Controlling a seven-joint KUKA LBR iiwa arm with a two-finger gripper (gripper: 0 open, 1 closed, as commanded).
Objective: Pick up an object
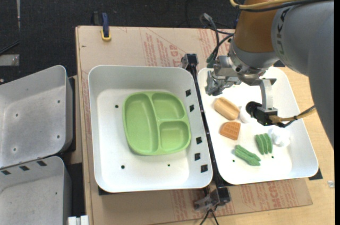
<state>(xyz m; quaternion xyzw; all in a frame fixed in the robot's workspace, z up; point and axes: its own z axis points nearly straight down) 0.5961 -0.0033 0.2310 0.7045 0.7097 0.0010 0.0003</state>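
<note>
While the left bin [101, 91] holds one green divided tray [156, 123], the right bin [297, 157] holds one tan bread roll [226, 108], one orange wedge [230, 130], two green pods [255, 149] and a white piece [280, 137]. Reaching in from the right, the arm [297, 27] bends down over the right bin's far corner, its gripper [215, 83] just beside the roll.

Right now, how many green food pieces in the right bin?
2. One green piece lies near the front middle of the right bin; the other sits just behind and right of it, beside a white piece. The arm may hide more.
</note>
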